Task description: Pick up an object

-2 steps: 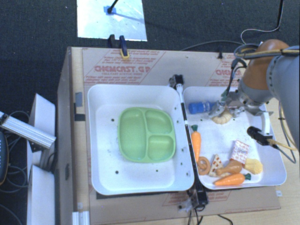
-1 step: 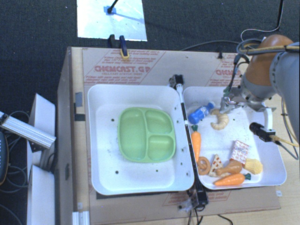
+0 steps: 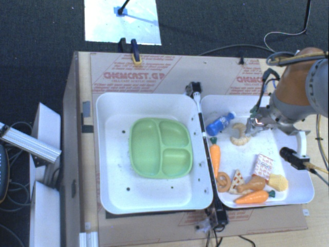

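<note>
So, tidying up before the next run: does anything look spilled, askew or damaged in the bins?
Nothing stands out. The green divided plate lies flat in the left bin; toy food, including two carrots, lies loose in the right bin, nothing over the rim.

The arm (image 3: 303, 81) runs off the right edge, so most of it is cut away, and the claw (image 3: 255, 125) is too small and blurred to show how its fingers stand. A dark object (image 3: 2, 171) at the left edge is sliced off, and the small items (image 3: 252, 184) crowd together, their outlines hard to separate.
</note>
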